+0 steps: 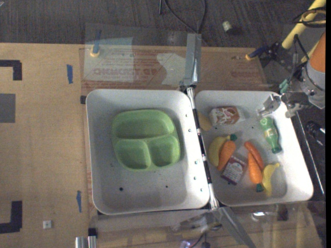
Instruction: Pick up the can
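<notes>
A: Where is the can sitting right now?

B: The short cylindrical can with the white and reddish-brown label is lying on its side in the upper left part of the right shallow white bin, just right of the divider between the two bins. A bit of yellow is peeking out beside its left end, too hidden to name.

A: And the arm?

B: The gripper is hanging at the upper right of the frame, over the top right corner of that bin, well apart from the can. Whether it is spread or pressed together, I cannot tell; it is too blurred and small.

A: What else is lying in that bin?

B: A small green plastic bottle is lying just below the gripper. Two orange toy carrots are resting in the middle, one touching a yellow toy banana on its left. A dark red rectangular packet is sitting between the carrots, and a second yellow banana is lying at the lower right.

A: And the left side?

B: A light green divided plastic tray is sitting in the left white bin. Both bins are resting on the tan surface.
</notes>
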`<move>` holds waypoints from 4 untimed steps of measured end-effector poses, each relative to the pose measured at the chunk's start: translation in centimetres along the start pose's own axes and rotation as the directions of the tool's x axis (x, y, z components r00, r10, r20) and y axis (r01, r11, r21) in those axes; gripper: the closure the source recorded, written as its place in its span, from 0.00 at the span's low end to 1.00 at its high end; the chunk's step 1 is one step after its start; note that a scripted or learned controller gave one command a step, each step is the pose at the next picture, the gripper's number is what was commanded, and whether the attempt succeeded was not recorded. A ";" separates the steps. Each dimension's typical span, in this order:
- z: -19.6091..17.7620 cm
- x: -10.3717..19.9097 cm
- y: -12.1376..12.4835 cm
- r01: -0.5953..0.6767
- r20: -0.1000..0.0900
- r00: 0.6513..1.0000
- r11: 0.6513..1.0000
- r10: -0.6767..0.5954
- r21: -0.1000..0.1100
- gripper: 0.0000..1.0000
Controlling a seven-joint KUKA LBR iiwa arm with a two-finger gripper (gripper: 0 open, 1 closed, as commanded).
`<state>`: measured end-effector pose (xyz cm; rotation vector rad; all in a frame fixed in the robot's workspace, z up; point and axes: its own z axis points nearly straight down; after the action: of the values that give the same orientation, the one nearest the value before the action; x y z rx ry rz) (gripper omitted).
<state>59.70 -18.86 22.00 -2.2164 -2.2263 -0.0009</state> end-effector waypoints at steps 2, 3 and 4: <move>9.2 -1.8 1.6 -0.055 0.001 0.998 0.998 0.055 -0.002 0.00; 12.7 -1.8 -1.8 -0.112 -0.001 0.994 0.994 0.112 -0.004 0.00; 5.2 -0.2 7.1 -0.025 0.003 1.000 1.000 0.025 -0.004 0.00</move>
<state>66.82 -18.99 16.78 -2.2474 -2.2027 -0.0022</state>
